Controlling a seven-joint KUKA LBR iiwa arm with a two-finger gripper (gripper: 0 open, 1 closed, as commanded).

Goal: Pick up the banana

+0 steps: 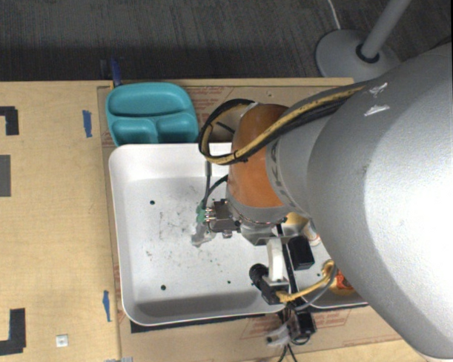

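The arm (375,201) reaches in from three o'clock, covering the bin's (139,239) right part. Its gripper's (206,231) state I cannot tell. A teal tray (151,112) sits at twelve o'clock.

The white bin (139,239) looks like smooth, slightly glossy plastic, its floor scuffed with dark specks. The teal tray (151,112) is smooth moulded plastic with a soft sheen. The worktop (50,220) appears matt tan cardboard. The arm (390,200) has a satin grey painted shell and a glossy orange band (248,168).
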